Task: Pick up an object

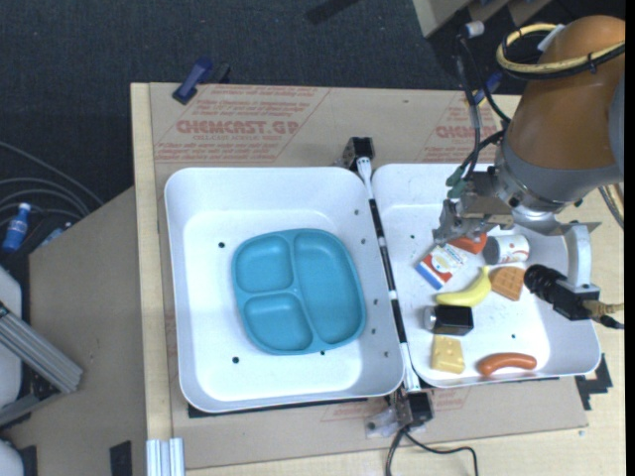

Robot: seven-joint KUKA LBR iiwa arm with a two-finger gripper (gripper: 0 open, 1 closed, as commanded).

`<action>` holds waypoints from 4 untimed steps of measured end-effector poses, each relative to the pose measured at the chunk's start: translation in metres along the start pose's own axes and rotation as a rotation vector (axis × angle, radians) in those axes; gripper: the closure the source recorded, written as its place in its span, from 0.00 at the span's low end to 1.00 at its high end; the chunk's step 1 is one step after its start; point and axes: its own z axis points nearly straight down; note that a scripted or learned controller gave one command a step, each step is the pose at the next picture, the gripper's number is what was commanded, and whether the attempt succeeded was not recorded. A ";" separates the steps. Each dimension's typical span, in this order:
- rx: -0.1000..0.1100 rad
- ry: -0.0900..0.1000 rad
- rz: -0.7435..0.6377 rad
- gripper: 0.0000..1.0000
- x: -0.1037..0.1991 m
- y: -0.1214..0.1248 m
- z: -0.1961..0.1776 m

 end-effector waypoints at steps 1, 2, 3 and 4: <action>-0.003 -0.002 0.000 1.00 -0.065 0.052 0.013; -0.004 -0.001 -0.002 1.00 -0.042 0.111 0.022; 0.000 0.001 -0.002 1.00 0.035 0.080 0.026; 0.000 0.000 0.000 1.00 0.014 0.026 -0.001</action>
